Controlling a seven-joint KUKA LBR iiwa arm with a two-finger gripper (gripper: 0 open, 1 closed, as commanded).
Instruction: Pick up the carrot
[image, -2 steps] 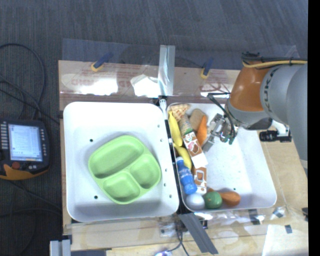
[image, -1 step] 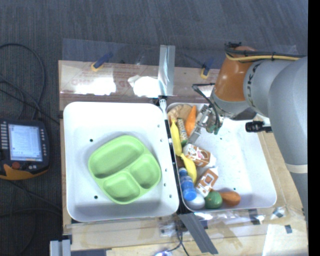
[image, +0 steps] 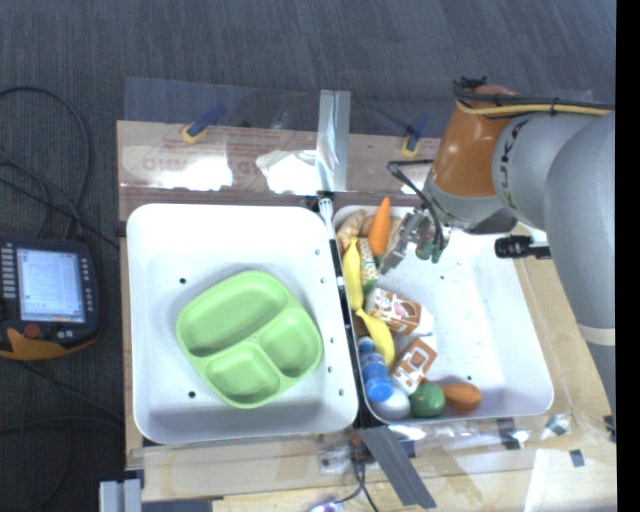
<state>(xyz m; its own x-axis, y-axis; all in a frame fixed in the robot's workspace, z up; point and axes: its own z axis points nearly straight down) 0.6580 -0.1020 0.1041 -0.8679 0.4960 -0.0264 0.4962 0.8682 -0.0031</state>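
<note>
The green sectioned plate (image: 250, 338) lies alone in the left bin (image: 160, 240), no concern. In the right bin (image: 500, 330), toys crowd the left wall. The carrot (image: 379, 227) leans at the far-left corner, touching a banana (image: 352, 275). I think the hand (image: 408, 243) should close along the carrot's middle, avoiding the banana. It hovers just beside the carrot; whether it is open or closed I cannot tell. The arm (image: 540, 160) reaches from the counter's right edge, wrist bent down.
</note>
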